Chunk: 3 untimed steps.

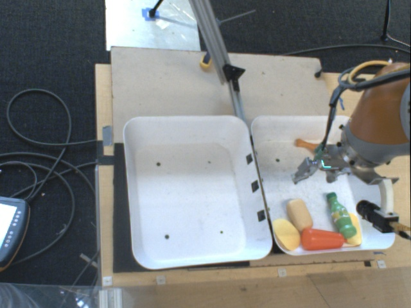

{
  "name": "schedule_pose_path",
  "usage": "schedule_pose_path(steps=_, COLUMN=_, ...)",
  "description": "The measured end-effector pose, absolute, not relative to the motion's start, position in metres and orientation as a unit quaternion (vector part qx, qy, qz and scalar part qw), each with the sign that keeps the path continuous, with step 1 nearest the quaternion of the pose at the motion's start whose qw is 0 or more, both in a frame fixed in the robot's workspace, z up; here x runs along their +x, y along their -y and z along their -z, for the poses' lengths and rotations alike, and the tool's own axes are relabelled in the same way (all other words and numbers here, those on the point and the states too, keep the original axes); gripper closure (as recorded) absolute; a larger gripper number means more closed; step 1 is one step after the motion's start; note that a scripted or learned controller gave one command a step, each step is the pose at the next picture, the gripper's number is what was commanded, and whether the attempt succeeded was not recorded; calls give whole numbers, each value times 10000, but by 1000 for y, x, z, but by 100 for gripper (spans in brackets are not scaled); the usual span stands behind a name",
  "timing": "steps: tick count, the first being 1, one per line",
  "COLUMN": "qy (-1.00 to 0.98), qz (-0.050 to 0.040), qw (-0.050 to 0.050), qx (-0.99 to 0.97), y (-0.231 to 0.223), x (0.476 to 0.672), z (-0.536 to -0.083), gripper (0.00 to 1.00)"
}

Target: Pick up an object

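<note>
My gripper (307, 171) hangs over the middle of the right bin (273, 130), open, with nothing between its fingers. Just behind it lies a small orange piece (306, 144), partly covered by the wrist. Along the bin's front edge lie a tan cylinder (299, 213), a flat yellow piece (286, 235), a red-orange pepper-shaped toy (322, 239) and a green bottle (341, 215) resting on another yellow piece (356, 231). The gripper is above and behind these front objects, touching none of them.
The left bin (138, 133) adjoins the right bin along a shared wall with black clips (255, 186). A slanted metal pole (215, 40) rises from the back of the bench. The arm's grey and orange body (380, 117) covers the right bin's far right side.
</note>
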State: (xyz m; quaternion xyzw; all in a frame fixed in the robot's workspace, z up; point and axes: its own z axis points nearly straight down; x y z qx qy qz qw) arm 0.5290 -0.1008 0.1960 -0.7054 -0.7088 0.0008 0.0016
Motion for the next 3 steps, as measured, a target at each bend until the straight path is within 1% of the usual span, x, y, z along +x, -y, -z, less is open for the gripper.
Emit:
schedule_pose_path(steps=1, qy=7078, qz=5, qw=-1, qx=-7064, y=101, x=530, z=-198, gripper=0)
schedule_pose_path(steps=2, qy=7072, qz=-12, qw=24, qx=-7070, y=96, x=530, z=-136, gripper=0)
schedule_pose_path(steps=3, qy=7072, qz=-9, qw=19, qx=-7071, y=96, x=530, z=-88, gripper=0)
